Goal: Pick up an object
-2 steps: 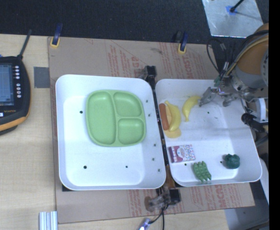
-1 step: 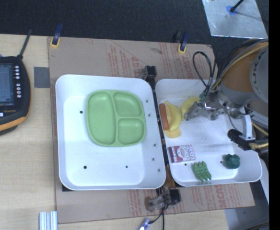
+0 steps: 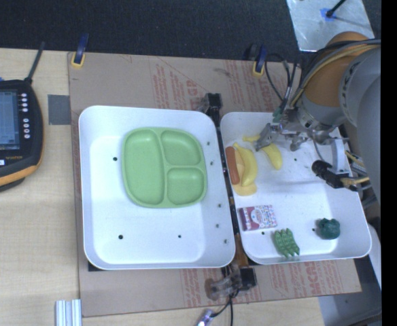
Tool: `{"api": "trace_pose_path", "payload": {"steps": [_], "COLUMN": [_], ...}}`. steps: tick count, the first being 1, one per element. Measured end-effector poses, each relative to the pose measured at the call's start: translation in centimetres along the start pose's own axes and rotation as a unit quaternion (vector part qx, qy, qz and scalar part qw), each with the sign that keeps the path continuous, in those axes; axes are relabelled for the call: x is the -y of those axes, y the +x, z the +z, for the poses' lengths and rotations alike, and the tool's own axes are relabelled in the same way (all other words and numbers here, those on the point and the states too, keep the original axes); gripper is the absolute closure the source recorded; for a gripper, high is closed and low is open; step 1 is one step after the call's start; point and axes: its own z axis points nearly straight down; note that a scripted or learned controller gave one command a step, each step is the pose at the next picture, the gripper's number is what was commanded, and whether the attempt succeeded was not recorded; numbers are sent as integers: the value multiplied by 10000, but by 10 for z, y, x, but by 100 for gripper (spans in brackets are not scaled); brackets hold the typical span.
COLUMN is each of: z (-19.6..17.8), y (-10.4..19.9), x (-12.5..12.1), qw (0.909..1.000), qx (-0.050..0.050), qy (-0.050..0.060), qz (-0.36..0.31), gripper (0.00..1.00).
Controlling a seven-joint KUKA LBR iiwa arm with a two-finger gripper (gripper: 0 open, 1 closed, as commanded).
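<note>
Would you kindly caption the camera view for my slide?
Arm's hand hovers by a banana in the right bin; a green tray fills the left bin.

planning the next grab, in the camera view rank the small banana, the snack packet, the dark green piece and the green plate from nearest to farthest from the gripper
1. small banana, just below the gripper in the right bin.
2. snack packet, right bin's near-left part.
3. dark green piece, right bin's near-right corner; close to the packet's distance, hard to call.
4. green plate, left bin.

A robotics lab; a teach pendant (image 3: 5, 134) lies at nine o'clock on the worktop (image 3: 28, 250); clamped cardboard (image 3: 151, 80) underlies the white bins (image 3: 96, 182).
</note>
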Motion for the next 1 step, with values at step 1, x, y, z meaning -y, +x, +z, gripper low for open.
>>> {"api": "trace_pose_path", "payload": {"steps": [1], "z": [-9], "y": [-1], "x": [2], "qw": [10000], "qx": [-8], "qy": [69], "qz": [-19], "gripper": [100]}}
